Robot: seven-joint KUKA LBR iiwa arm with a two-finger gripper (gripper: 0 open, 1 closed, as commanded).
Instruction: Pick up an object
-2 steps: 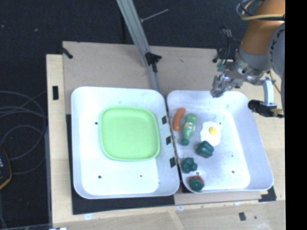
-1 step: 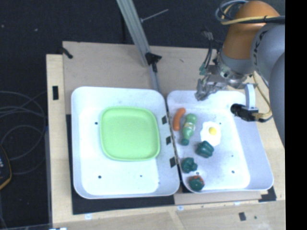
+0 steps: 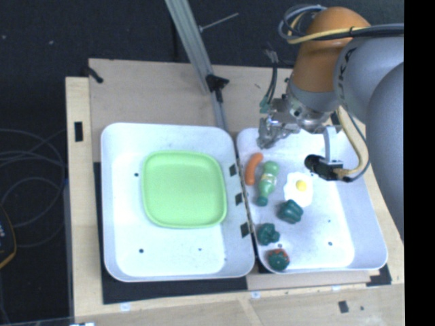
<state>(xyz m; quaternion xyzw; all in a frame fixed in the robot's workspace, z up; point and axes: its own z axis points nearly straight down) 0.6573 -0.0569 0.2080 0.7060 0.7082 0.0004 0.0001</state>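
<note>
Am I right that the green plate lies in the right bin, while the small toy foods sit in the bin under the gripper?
Not quite: the camera view shows the green plate in the left bin. The small toy foods do sit in the right bin, under the gripper.

Arm: grey KUKA iiwa arm [image 3: 380,80] reaching in from the right, its bulk filling the far right of the scene.
Wrist: orange band [image 3: 326,46] just above the wrist, angled down and to the left.
Gripper: gripper [image 3: 270,133] pointing down at the far left corner of the right-hand bin.
</note>
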